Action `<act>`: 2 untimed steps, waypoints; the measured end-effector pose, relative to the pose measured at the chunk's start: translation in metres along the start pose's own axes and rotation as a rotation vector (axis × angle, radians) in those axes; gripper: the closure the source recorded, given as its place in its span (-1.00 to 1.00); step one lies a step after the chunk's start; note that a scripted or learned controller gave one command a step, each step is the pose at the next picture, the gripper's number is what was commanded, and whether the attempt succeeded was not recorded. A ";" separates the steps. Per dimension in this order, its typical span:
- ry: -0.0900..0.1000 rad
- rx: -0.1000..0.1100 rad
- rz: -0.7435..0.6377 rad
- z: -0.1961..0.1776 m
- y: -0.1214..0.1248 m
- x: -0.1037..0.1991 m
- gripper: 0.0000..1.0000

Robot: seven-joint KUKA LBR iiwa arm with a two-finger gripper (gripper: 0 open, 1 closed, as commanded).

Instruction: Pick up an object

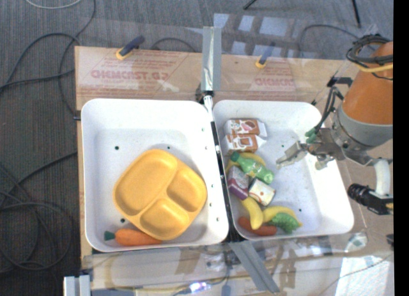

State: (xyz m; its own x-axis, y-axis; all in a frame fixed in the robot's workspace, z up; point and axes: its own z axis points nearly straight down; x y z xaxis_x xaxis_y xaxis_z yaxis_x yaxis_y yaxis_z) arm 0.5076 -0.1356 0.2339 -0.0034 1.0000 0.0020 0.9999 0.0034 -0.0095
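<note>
My gripper (291, 154) hangs over the middle of the right bin (319, 199), open, with nothing between its fingers. It points left toward a pile of toy food along the bin's left side. The pile holds two small brown-and-white cartons (243, 133), a green bottle (253, 167), a purple eggplant (237, 185), a small white carton (262, 192), a banana (252, 212), a green vegetable (287, 220) and a red pepper (259, 229). The nearest items, the bottle and the cartons, lie a little to the left of the fingertips.
The left bin (102, 128) holds a yellow divided plate (161, 192) and a carrot (131, 237) at its front edge. A raised divider (216, 160) separates the two bins. The arm's orange and grey body (370, 103) stands over the right bin's right rim.
</note>
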 end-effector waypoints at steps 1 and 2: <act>0.001 -0.001 0.010 0.124 -0.013 0.003 -1.00; -0.004 -0.015 0.074 0.145 0.065 -0.005 -1.00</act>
State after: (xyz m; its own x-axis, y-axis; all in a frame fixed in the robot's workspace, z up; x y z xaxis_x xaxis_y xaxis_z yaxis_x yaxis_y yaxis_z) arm 0.5716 -0.1397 0.0882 0.0707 0.9975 -0.0019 0.9975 -0.0707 0.0059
